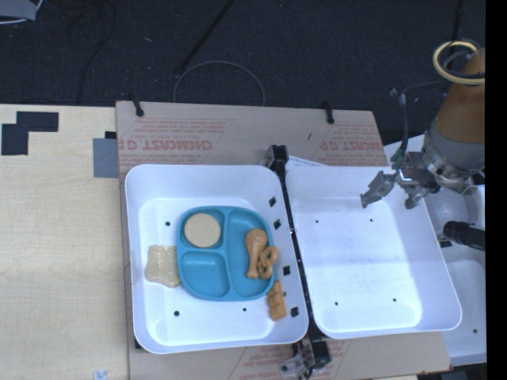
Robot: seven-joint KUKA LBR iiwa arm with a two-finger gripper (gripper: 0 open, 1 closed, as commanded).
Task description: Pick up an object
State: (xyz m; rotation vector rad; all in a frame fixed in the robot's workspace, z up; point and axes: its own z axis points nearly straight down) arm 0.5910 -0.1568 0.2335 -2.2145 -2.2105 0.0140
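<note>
In the left bin (150, 188) lies a blue divided plate (207, 277). On the plate rest a round tan cracker (201, 229) and a tan drumstick-shaped piece with a pretzel (259, 253). A pale bread slice (162, 265) lies against the plate's left edge. A small brown piece (276, 300) sits off the plate at its lower right. My gripper (393, 196) hangs over the upper right of the right bin (372, 291), far from all these things, open with nothing between its fingers.
A black divider (289, 252) with clips runs between the two bins. Both bins sit on a cardboard sheet (238, 133). A wooden bench surface (55, 252) spreads to the left. The arm's orange band (459, 117) rises at the right edge.
</note>
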